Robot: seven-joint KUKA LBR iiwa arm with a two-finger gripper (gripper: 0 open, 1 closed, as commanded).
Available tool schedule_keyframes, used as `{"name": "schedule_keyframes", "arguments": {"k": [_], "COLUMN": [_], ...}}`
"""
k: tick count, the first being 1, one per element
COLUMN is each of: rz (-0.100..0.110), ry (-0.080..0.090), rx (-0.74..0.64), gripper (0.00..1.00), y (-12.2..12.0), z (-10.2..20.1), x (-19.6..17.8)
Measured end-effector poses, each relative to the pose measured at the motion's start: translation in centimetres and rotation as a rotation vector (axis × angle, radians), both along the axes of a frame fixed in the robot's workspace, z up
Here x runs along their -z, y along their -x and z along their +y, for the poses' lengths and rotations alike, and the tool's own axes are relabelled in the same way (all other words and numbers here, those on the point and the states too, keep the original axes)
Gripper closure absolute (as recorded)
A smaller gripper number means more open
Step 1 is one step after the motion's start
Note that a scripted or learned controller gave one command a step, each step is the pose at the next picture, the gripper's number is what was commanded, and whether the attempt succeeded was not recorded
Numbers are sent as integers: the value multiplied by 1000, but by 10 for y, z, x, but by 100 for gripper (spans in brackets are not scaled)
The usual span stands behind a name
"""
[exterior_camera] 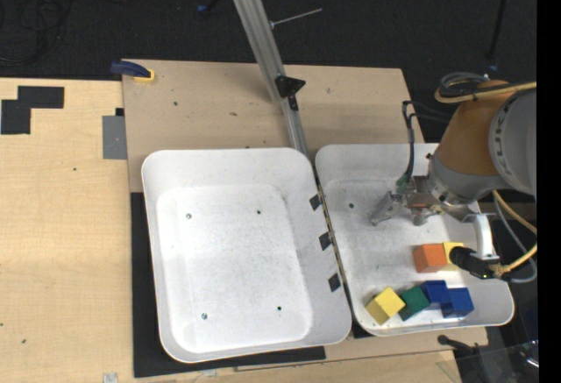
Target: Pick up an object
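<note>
- Camera view, looking down on the bench: the grey arm with its orange band enters from the right of the frame, and its two-finger gripper is lowered over the upper middle of the right-hand shallow white bin.
- Whether the gripper is open or closed cannot be told at this angle, nor whether it touches the bin floor. It stands apart from every block.
- The objects to pick lie lower right in that same bin: a small orange block below and to the right of the gripper.
- Along the bin's bottom edge, close together, sit a yellow block, a green block and a blue block.
- The blue block may be one piece or two; the picture is too coarse to tell.
- The arm's upper body is cut off at the right edge of the frame.
- The left-hand shallow white bin lies just beside the right one.
</note>
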State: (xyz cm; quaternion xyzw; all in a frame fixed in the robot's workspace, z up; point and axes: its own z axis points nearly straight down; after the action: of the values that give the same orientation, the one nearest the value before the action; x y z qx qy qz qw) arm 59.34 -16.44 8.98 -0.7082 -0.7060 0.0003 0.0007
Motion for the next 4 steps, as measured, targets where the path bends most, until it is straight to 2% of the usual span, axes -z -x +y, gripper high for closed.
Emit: {"name": "schedule_keyframes", "arguments": {"k": [1,3,4], "rz": [0,-6,-1], "ry": [-1,1,0], "rx": [6,-4,-5], "gripper": [100,100,100], "y": [0,10,10], "z": [-1,-2,-3], "x": [-11,-127,-134]}}
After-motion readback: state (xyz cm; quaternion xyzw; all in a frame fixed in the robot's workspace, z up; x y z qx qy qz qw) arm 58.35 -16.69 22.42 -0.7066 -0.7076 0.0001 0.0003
